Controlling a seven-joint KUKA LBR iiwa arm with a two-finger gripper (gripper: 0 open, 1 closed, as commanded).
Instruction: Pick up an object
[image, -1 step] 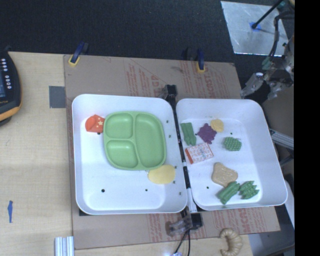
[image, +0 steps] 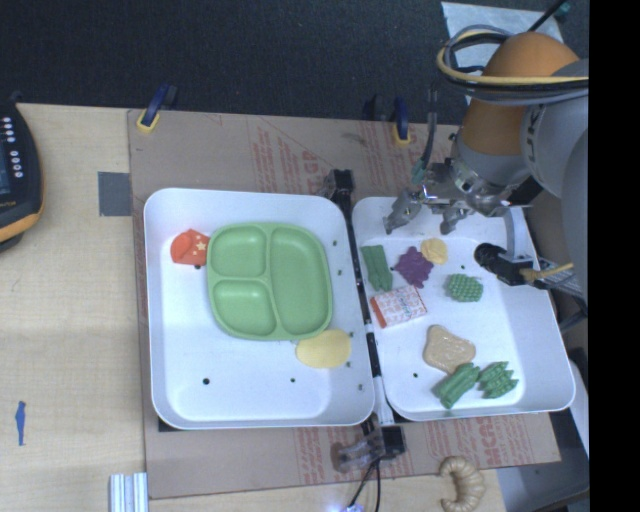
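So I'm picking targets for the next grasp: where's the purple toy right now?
The purple toy lies in the right bin, near its far end, between the green stick and the small yellow piece.

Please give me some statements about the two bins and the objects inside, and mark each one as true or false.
1. The green divided plate lies in the left bin. True.
2. The purple toy lies in the left bin. False: it is in the right bin.
3. The hand is above the far end of the right bin. True.
4. The yellow piece lies inside the plate. False: it lies beside it.
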